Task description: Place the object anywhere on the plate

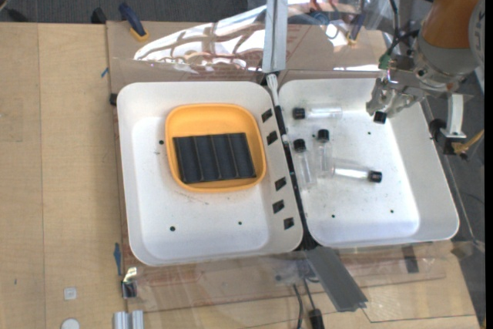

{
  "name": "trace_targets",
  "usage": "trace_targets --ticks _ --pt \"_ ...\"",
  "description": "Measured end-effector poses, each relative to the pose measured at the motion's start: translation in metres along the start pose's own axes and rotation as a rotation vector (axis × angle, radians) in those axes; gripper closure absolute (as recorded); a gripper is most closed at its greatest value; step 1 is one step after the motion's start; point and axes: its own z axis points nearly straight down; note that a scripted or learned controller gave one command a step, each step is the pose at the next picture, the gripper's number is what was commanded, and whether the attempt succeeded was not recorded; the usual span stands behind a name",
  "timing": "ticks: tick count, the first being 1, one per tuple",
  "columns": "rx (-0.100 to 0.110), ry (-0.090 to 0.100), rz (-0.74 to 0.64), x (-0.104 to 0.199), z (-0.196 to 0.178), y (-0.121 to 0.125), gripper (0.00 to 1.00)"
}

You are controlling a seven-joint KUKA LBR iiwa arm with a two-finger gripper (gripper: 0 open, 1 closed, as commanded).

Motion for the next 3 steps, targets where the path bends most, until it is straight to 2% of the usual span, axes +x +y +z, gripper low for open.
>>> trace_targets --ticks 1,2,3 --pt "-0.005 0.001 -0.239 0.025 -0.005 0.016 1.00" --pt "-0.006 0.000 -0.447 0.048 -0.026 0.011 1.00" --pt "-0.005 0.001 -0.752 0.125 -0.041 -0.002 1.00"
